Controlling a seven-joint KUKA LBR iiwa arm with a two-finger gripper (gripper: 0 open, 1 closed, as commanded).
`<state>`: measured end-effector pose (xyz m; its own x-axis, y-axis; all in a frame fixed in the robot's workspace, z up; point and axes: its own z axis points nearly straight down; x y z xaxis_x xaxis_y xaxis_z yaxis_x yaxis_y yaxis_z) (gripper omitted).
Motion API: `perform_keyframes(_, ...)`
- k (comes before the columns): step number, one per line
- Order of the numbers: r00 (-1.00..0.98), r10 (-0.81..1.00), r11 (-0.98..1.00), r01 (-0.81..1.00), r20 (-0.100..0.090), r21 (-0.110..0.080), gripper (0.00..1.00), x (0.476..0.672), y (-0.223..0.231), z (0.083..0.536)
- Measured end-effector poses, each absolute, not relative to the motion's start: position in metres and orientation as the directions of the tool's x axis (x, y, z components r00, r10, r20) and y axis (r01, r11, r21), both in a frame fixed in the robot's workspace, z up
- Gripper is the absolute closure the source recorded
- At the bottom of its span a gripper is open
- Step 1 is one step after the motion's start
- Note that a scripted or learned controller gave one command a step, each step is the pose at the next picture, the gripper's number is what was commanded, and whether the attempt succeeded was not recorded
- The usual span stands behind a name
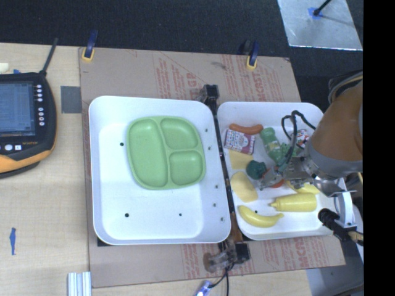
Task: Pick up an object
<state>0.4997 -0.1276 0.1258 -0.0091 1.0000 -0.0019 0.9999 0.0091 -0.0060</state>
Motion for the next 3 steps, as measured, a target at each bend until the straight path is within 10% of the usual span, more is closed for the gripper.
perform_keyframes(1,-0.006,1.0,0.006,1.0,-0.001,-0.005,0.0,0.571,-0.115,0.091)
perform_keyframes(2,-0.007,1.0,0.007,1.0,-0.002,-0.006,1.0,0.571,-0.116,0.102)
perform_keyframes(3,-0.008,1.0,0.008,1.0,-0.002,-0.006,0.0,0.571,-0.116,0.101)
